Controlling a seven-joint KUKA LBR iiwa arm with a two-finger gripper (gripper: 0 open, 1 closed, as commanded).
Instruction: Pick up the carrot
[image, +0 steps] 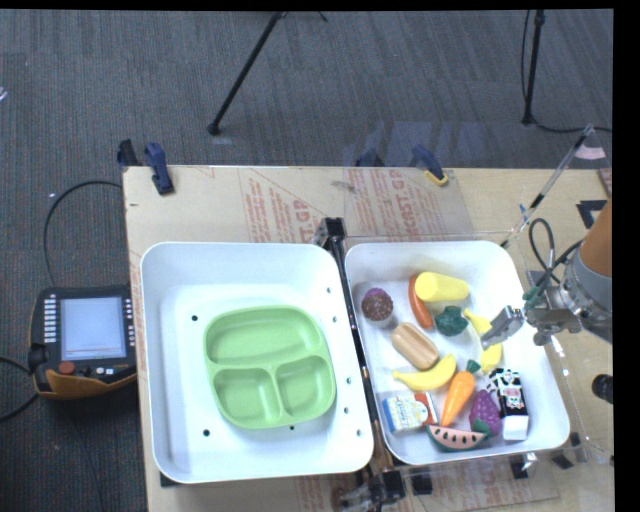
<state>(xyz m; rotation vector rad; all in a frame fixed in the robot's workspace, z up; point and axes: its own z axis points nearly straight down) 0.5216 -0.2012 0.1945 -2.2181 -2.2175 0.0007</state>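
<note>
- Clearly, the toy food is all heaped in the right bin, so the arm, reaching in from the right, has its whole search in one place.
- The carrot lies in the near half of that bin, orange body slanting up to a green top, wedged between the banana on its left and the grapes and milk carton on its right.
- Its lower tip sits just above the watermelon slice, so it is hemmed in on most sides; I judge a clean grasp calls for fingers set across the slanted body.
- The gripper hovers over the bin's right part, near a small yellow piece and the broccoli, above and apart from the carrot.
- Whether it is released or clenched I cannot tell; nothing is seen in it.
- The left bin bears only a green divided plate, likely kept apart from the picking pile.
</note>
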